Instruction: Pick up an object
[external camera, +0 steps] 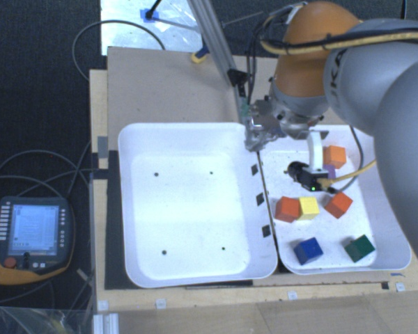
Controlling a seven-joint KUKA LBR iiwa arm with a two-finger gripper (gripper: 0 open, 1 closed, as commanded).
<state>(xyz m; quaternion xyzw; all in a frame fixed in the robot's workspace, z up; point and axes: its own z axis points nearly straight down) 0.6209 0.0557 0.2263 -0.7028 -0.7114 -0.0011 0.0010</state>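
Since every block is seen resting on a bin floor, the pick is judged not yet made.

Nearest the camera, in the right shallow white plastic bin (397, 259), a blue cube (308, 250) is noted at 7 o'clock. A dark green cube (360, 248) is noted at 5 o'clock, well apart from it. The material of the cubes cannot be told.

Just beyond, near the bin's centre, a row of three is recorded. An orange cube (288, 209) is touching a yellow cube (309, 207). A red-orange cube (338, 204) is set just beside the yellow one, at its 3 o'clock.

Farther back, toward 1 o'clock, a second orange cube (334, 156) is seen, with a small purple block (329, 171) at its near edge, partly hidden.

The left shallow white plastic bin (129, 186) is marked by a few small dark specks.

Farthest, the two-finger gripper (253, 142) is found at 11 o'clock of the right bin, over the far end of the wall shared by both bins and apart from every cube. Whether it is spread or closed cannot be told; nothing is seen clamped in it. It is carried by the grey arm with the orange band (313, 44), entering from 3 o'clock.

Judgement: at most the approach is in hand. A target has yet to be reached, gripped and raised. The contact between the orange and yellow cubes is judged a hindrance to a clean grasp there.
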